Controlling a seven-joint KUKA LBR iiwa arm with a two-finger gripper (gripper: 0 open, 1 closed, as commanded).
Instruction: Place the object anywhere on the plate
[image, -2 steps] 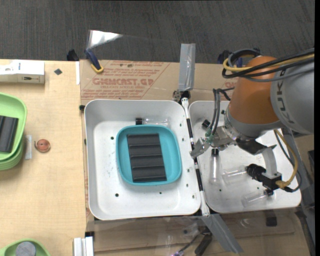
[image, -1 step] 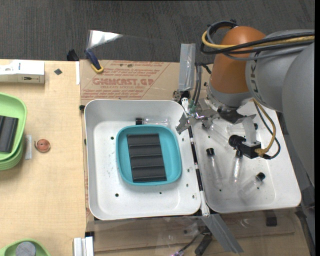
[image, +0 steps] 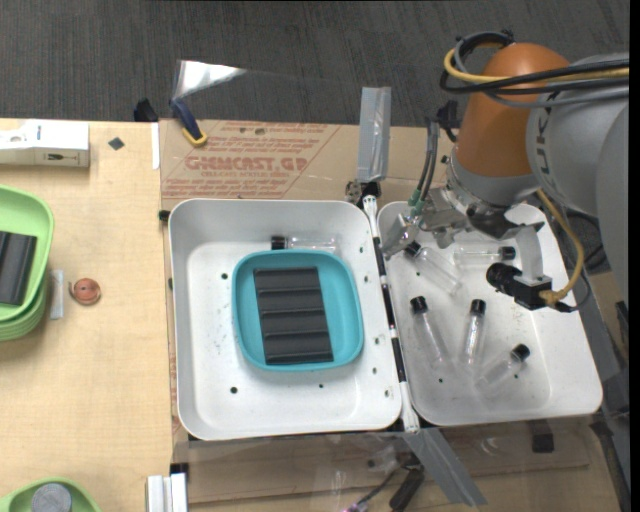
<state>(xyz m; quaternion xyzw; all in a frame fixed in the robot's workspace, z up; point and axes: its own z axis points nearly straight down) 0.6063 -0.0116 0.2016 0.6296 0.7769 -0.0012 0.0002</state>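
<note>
Wooden tabletop (image: 110, 400) carries two white bins; clear black-capped plastic vials (image: 472, 330) lie in the right bin (image: 560, 395), the teal square plate (image: 297, 309) in the left, while the gripper (image: 412, 240) hovers over the right bin's far-left corner

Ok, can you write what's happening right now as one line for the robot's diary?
phase: reaching | gripper: low over right bin's far-left corner | vials: lying loose in right bin | teal plate: in left bin, holds black tray only

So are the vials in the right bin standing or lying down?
Lying down. The clear vials rest flat on the right bin floor, black caps pointing various ways.
</note>
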